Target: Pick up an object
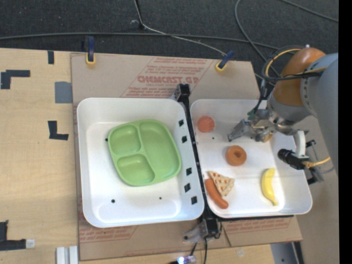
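Observation:
The right bin (pixel 286 205) holds a brown donut (pixel 236 155), a round salmon-coloured piece (pixel 205 124), a pizza slice (pixel 221 183), a red sausage (pixel 215 194) and a yellow banana (pixel 268 186). My gripper (pixel 242 131) hangs over the bin's upper middle, just above and to the right of the donut and to the right of the salmon piece. Its fingers are spread, with nothing between them.
The left bin (pixel 93 202) holds a green sectioned plate (pixel 144 152). A black divider (pixel 187 147) runs between the bins. The grey arm with its orange band (pixel 294 73) and cables fills the right side above the bin.

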